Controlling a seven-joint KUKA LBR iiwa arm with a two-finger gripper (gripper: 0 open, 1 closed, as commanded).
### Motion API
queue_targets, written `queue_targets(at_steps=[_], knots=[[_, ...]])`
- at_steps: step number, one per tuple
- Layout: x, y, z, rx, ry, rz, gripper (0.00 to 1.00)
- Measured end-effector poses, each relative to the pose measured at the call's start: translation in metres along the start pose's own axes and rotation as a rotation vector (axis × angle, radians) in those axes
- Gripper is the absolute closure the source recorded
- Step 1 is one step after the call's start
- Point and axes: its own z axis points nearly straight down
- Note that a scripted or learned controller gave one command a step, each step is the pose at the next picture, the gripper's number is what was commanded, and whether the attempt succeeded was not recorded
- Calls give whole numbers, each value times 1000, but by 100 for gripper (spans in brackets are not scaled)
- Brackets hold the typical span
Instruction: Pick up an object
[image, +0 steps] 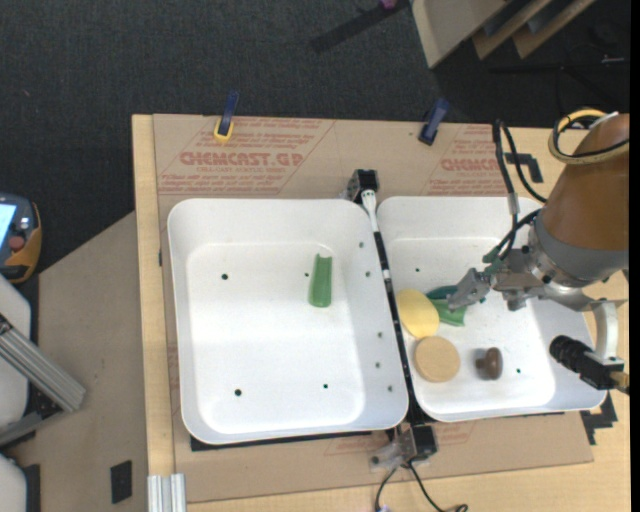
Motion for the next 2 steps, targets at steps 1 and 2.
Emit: queue_targets(at_steps=[1,2], knots=[[-14,81,-164,-26,-7,-3,0],[-13,77,-164,-7,-3,-2,100]])
